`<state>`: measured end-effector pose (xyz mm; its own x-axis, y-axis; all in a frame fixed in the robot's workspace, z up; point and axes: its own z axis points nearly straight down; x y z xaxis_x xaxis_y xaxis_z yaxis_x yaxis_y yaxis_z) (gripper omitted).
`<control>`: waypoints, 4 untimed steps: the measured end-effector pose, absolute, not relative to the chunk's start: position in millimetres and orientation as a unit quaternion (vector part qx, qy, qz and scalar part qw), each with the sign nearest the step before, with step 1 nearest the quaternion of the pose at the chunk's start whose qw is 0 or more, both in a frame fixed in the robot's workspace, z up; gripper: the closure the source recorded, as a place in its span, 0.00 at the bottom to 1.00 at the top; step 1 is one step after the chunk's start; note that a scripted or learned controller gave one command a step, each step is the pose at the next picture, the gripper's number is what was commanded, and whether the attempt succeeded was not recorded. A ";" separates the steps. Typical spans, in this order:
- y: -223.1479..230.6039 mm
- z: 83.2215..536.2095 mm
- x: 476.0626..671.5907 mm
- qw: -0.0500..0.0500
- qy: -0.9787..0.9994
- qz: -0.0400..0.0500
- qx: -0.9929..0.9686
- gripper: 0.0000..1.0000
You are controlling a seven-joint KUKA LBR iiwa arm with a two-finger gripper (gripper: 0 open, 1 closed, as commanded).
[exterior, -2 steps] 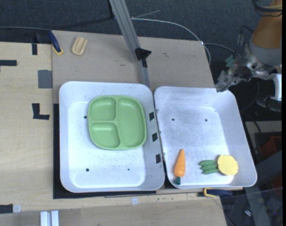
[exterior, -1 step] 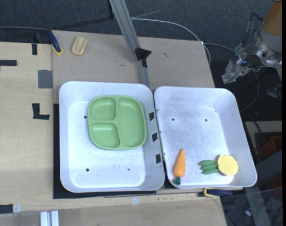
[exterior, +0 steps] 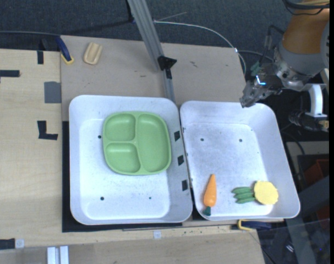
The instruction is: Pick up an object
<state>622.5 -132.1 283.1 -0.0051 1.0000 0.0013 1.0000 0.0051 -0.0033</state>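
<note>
The carrot (exterior: pixel 210 190), green pods (exterior: pixel 243 194) and yellow piece (exterior: pixel 266 192) lie near the right bin's (exterior: pixel 227 120) front edge. The gripper (exterior: pixel 248 99) hangs over that bin's far right corner, well apart; its fingers' state cannot be told. A green divided plate (exterior: pixel 137 142) rests in the left bin (exterior: pixel 81 147).

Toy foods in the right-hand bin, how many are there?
3, all near its front edge: a carrot at the left, green pea pods to its right, and a yellow piece touching the pods. None seems hidden.
</note>
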 end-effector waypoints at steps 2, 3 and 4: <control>-31.2 251.3 579.4 0.002 -0.709 0.001 -0.705 1.00; 18.1 255.4 559.3 0.002 -0.709 0.000 -0.705 1.00; 60.9 254.7 533.7 0.002 -0.709 0.001 -0.705 1.00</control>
